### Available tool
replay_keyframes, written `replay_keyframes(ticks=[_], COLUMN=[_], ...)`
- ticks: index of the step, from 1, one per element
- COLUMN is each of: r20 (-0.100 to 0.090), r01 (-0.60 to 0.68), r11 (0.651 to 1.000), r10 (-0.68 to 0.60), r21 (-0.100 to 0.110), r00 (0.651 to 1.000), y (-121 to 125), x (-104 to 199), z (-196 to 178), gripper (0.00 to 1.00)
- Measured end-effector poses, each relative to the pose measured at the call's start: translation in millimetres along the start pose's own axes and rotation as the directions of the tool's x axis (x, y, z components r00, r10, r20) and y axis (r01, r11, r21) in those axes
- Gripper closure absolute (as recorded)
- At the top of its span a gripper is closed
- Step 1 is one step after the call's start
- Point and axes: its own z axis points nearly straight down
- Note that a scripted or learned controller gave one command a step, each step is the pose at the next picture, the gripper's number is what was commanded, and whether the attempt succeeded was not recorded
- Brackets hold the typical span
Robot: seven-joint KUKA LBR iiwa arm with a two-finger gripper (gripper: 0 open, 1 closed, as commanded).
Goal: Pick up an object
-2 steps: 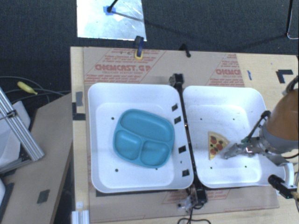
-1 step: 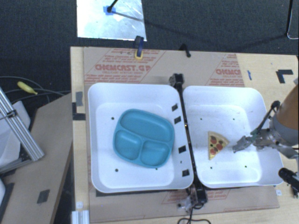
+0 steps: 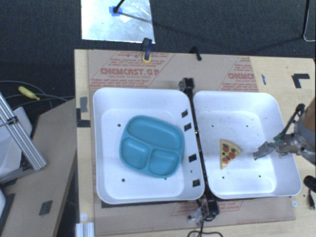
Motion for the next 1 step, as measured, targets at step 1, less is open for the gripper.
replay_keyframes(ticks=[1], r20=[0.000], r01=[0.004], r11=[1.000], r10=[-0.004], r21=[-0.002], r00=[1.000], y=[0.7], x=[0.7], z=[-29.6], gripper=[0.00])
